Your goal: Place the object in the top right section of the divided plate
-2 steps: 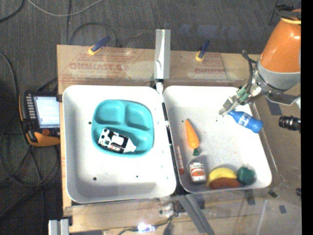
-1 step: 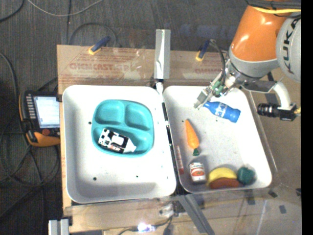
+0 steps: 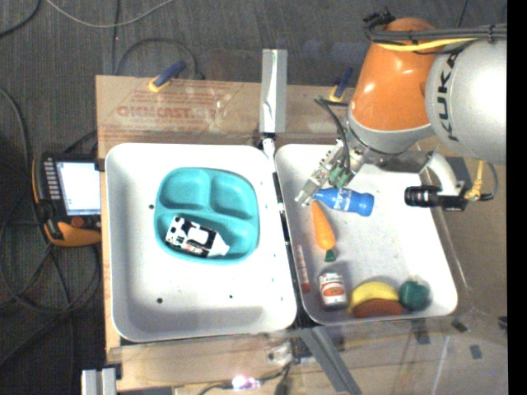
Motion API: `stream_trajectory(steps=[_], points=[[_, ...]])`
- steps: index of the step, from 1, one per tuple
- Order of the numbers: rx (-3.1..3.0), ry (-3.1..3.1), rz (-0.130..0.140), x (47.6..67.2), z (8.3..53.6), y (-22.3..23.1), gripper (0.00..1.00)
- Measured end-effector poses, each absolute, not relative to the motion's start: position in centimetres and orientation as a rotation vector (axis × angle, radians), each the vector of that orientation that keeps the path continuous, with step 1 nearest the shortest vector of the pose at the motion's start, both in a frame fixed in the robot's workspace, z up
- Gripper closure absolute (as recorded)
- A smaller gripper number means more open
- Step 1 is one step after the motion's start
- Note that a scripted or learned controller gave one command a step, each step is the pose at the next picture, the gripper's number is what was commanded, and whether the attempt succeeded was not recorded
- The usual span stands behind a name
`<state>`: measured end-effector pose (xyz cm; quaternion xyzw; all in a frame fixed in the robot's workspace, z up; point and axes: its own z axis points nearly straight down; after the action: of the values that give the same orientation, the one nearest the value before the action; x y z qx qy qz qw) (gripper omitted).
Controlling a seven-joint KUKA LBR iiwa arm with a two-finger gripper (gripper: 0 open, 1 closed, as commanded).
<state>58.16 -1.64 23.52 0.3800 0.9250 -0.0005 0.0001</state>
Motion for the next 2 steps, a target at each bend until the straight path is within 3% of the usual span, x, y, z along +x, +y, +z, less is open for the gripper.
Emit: stream_trajectory(steps=[1, 2], points=[[0.831, 3.024, -0.001, 57.1, 26.2, -7.0, 1.00], [1.015, 2.975, -0.003, 54.7, 13.2, -12.9, 1.00]])
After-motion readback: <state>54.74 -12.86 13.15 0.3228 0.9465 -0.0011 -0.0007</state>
